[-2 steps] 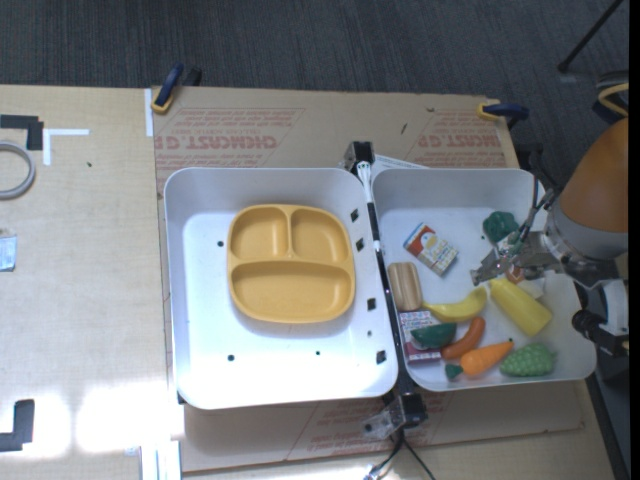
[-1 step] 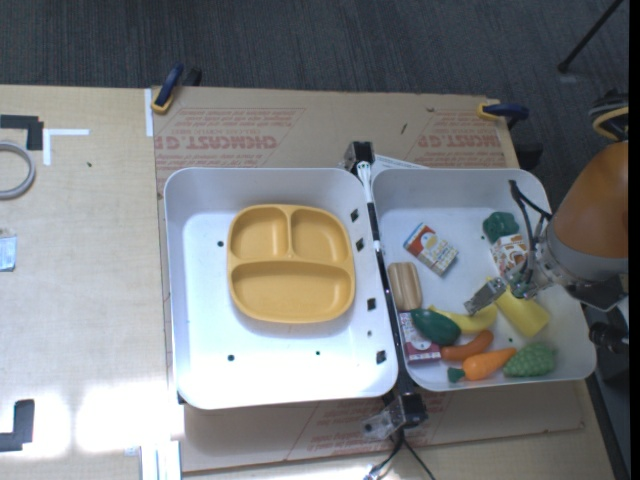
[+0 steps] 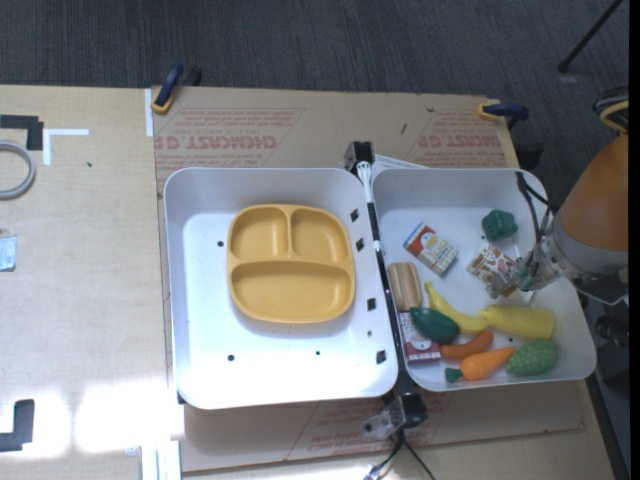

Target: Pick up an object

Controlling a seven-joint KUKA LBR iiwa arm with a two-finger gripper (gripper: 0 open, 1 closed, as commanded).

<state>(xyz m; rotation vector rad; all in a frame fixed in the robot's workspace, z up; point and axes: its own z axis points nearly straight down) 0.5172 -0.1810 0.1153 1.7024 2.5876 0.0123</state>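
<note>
The right bin (image 3: 455, 193) holds a heap of toy food. A small white and orange carton (image 3: 430, 249) and a dark green lump (image 3: 499, 225) lie toward the back. A patterned packet (image 3: 490, 267) lies at the right side. My gripper (image 3: 528, 273) reaches in from the right and hangs just at the packet's right edge, low over the bin. Whether it touches the packet cannot be told. In front of it lie a yellow piece (image 3: 520, 320), a banana (image 3: 452, 310), two carrots (image 3: 483, 362) and a broccoli (image 3: 533, 358).
The left bin (image 3: 200, 318) bears a yellow divided plate (image 3: 292, 264). A tan stick bundle (image 3: 404, 285) and a green pepper (image 3: 433, 323) lie along the right bin's left wall. Cardboard (image 3: 240, 133) underlies both bins. The arm's orange band (image 3: 603, 198) stands over the right rim.
</note>
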